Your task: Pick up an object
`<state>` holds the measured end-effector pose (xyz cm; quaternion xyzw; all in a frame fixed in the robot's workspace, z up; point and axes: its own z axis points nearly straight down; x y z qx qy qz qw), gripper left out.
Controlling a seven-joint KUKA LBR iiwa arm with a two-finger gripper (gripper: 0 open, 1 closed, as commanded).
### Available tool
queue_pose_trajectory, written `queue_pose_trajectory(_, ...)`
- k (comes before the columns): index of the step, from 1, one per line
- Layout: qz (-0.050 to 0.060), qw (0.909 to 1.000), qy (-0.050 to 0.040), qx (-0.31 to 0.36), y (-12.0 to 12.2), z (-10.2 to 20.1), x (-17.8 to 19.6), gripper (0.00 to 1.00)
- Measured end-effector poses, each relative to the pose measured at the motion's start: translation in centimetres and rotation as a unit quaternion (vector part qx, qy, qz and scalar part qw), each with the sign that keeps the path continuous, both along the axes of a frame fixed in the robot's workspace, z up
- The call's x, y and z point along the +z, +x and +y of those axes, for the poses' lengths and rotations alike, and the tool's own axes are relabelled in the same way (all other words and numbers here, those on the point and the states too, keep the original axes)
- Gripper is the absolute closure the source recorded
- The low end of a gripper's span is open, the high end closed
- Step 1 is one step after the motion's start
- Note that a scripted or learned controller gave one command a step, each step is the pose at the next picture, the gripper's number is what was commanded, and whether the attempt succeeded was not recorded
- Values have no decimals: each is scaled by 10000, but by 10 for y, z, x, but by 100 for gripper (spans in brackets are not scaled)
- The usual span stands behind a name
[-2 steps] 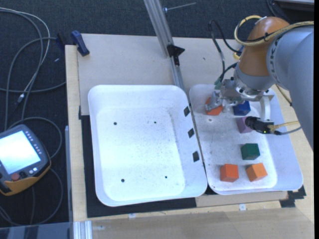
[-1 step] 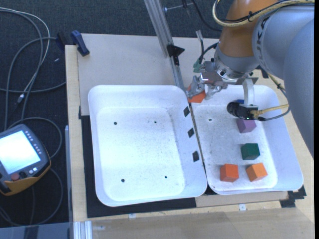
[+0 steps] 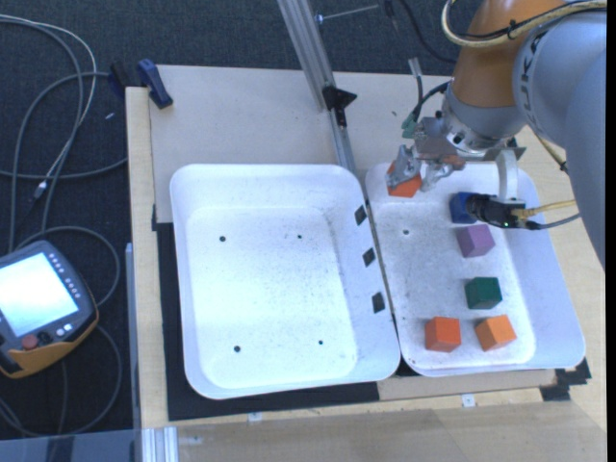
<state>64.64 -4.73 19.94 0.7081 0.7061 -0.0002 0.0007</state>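
My gripper (image 3: 412,176) hangs over the far left corner of the right bin (image 3: 553,287), reaching down from the grey arm with the orange band. A small orange block (image 3: 405,189) shows at its tips, caught between the fingers and partly hidden by them. In the same bin lie a blue block (image 3: 463,207), a purple block (image 3: 474,242), a green block (image 3: 483,293), a red-orange block (image 3: 443,334) and another orange block (image 3: 496,331).
The left bin (image 3: 192,258) sits beside the right one, their rims meeting at black clips (image 3: 369,256). A slanted metal rail (image 3: 308,46) crosses behind the bins. A teach pendant (image 3: 38,301) and cables lie on the floor at left.
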Motion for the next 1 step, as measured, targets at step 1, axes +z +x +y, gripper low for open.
queue_pose_trajectory(1,-8,10000,27,59,31,84,0,100)
